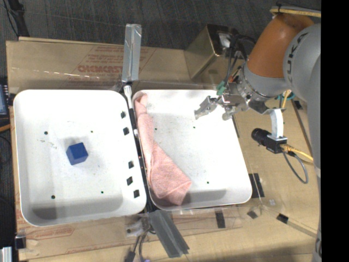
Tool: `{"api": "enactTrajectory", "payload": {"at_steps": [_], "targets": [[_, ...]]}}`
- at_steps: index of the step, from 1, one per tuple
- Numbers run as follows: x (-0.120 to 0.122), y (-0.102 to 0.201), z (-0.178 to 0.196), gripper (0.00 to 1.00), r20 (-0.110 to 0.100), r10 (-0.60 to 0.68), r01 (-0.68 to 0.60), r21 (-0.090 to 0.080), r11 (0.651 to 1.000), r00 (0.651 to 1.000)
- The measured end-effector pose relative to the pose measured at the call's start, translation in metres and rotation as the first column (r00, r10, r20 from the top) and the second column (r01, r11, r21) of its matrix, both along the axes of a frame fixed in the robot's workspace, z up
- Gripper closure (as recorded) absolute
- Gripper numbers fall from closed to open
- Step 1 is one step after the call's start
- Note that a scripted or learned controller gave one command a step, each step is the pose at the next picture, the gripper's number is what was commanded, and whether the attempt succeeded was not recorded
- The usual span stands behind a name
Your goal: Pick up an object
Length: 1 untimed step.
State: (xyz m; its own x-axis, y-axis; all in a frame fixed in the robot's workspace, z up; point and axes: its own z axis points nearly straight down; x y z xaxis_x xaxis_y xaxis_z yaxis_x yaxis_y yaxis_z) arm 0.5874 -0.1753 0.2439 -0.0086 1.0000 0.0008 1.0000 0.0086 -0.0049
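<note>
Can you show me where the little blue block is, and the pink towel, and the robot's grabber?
Small blue cube (77, 153), camera view: middle of its top face.
Pink cloth towel (161, 167), camera view: middle of its wide lower part.
Metal two-finger gripper (203, 109), camera view: between its fingertips.

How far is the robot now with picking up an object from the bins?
Nothing looks done yet. The blue cube lies in the left bin, and the pink cloth lies along the left side of the right bin. In hand: the pincer is over the upper part of the right bin, away from both objects, with nothing visible between its fingers. Left: reach one object, grip it and lift it.
</note>
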Motion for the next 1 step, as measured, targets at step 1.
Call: {"api": "enactTrajectory", "payload": {"at_steps": [1], "targets": [[-0.0349, 0.0775, -0.1164, 0.00, -0.003, -0.242, 0.242, -0.001, 0.970, 0.970]]}}
